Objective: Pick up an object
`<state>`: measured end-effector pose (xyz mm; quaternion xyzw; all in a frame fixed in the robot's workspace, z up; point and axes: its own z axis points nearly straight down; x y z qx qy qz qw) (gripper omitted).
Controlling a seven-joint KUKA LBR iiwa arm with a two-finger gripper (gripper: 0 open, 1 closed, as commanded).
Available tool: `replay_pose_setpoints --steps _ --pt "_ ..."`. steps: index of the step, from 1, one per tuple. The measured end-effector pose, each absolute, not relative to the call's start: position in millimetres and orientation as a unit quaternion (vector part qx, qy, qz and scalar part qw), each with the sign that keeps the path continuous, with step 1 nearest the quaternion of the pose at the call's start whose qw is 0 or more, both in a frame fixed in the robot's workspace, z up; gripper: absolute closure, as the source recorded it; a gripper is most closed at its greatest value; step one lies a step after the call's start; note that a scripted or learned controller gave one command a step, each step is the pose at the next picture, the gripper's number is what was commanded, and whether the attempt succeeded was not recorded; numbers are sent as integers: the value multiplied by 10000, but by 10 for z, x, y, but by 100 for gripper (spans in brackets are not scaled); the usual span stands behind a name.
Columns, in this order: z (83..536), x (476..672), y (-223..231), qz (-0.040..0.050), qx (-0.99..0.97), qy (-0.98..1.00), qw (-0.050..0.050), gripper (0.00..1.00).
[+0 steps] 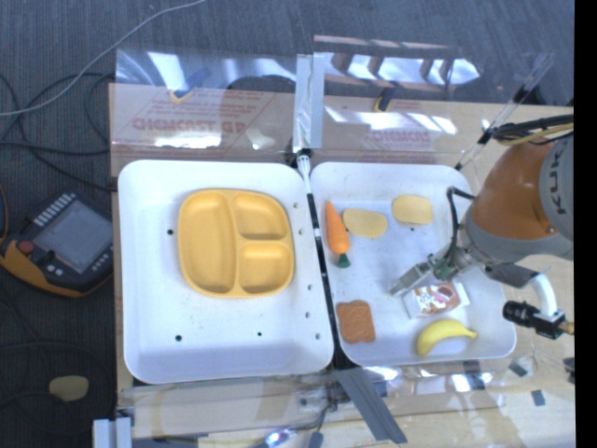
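Observation:
The right bin (373,177) holds an orange carrot (336,231) by its left wall, with two pale yellow slices (365,223) (412,210) further right. A brown square biscuit (355,321) lies near the front, and a yellow banana (443,335) sits at the front right. A white packet with red print (437,299) lies just above the banana. My gripper (413,279) hangs low over the bin floor at the packet's upper left corner, touching or nearly touching it. Nothing shows as held.
The left bin (149,343) carries a yellow divided plate (236,242). The grey arm with its orange band (516,194) fills the right bin's right side. A handheld pendant (58,244) and cables lie on the floor to the left.

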<state>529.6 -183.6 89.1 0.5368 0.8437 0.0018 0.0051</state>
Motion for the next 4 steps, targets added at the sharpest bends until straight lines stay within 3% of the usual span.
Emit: replay_pose_setpoints --steps 1,2,3,4 --pt "898 4897 -1790 36 6184 7858 84 0" --pt "1500 5208 -2224 0 5638 8259 6 0" --pt "1269 5133 -2230 -5 5195 8544 9 0" --pt "896 4880 -2032 10 5769 8168 71 0"
